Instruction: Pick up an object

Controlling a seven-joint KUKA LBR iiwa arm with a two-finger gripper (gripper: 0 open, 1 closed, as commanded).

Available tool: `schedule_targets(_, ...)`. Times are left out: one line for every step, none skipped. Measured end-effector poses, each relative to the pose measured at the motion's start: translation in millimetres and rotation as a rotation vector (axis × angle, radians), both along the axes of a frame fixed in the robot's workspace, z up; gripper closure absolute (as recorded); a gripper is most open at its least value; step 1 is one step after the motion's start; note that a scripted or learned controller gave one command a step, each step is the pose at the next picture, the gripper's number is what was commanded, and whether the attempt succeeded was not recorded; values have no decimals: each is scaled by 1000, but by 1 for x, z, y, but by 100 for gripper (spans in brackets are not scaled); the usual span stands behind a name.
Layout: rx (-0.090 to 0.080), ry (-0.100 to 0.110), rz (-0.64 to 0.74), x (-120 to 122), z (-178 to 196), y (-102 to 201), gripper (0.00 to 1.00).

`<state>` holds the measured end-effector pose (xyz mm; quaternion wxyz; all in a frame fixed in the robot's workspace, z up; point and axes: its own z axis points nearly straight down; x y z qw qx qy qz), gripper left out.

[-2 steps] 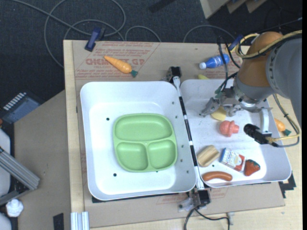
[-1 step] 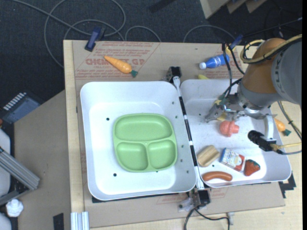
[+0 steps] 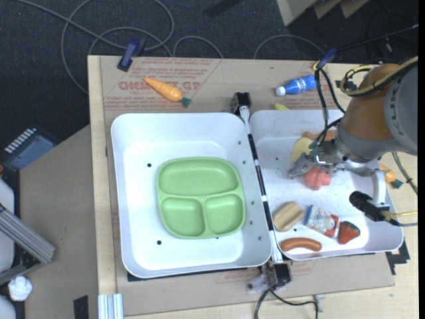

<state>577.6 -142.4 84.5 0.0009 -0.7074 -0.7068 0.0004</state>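
My gripper (image 3: 304,166) is low inside the right bin (image 3: 279,128), reaching in from the right near the bin's middle. A pink-red lumpy toy (image 3: 318,178) lies just below and to the right of it, touching or nearly touching the gripper's side. A yellow piece (image 3: 302,149) sits just behind the gripper, partly hidden by it. Nearer the front edge lie a tan bread roll (image 3: 287,214), a sausage (image 3: 300,245), a small printed packet (image 3: 321,220) and a red strawberry-like toy (image 3: 349,231).
The left bin (image 3: 133,145) holds a green divided plate (image 3: 200,197). On the bench behind the bins lie a carrot (image 3: 166,88), a blue and white bottle (image 3: 297,85) and a blue clip (image 3: 129,54). A black clamp (image 3: 242,102) joins the bins.
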Motion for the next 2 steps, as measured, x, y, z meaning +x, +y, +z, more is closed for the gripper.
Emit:
schedule_targets(0,-3,-1,1,10,0,100)
schedule_targets(0,-3,3,-30,100,103,100)
